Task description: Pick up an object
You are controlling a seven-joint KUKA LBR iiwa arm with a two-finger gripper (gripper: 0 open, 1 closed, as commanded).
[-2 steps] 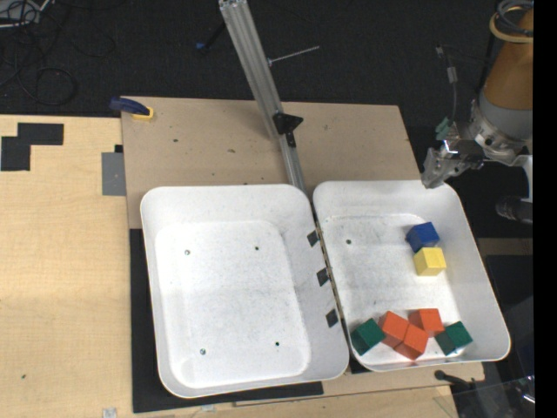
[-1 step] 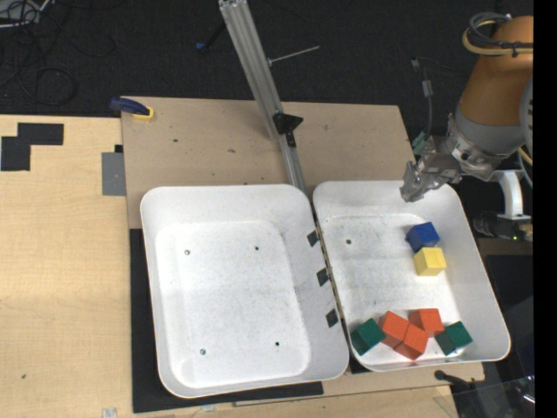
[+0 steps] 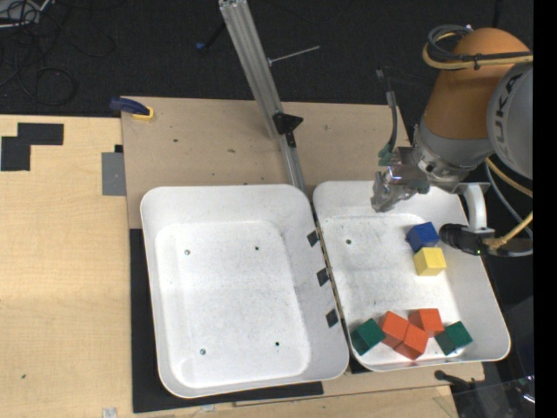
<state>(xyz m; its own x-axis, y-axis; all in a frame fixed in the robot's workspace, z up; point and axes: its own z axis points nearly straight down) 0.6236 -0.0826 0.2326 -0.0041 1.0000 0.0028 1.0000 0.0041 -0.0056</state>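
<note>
The right bin [image 3: 365,259] holds several small blocks. A blue block [image 3: 422,234] and a yellow block [image 3: 429,260] sit side by side near its right wall. At the front lie a green block [image 3: 366,334], two orange blocks [image 3: 396,328] [image 3: 426,320], a red-orange block [image 3: 412,342] and another green block [image 3: 453,337]. My gripper [image 3: 385,195] hangs over the back of the right bin, left of the blue block and apart from it. Nothing shows between its fingers.
The left bin [image 3: 174,225] stands beside the right one, with black clips [image 3: 322,275] along the shared edge. A slanted aluminium rail [image 3: 261,77] rises behind the bins. A black cable fitting [image 3: 461,236] sits at the right bin's rim.
</note>
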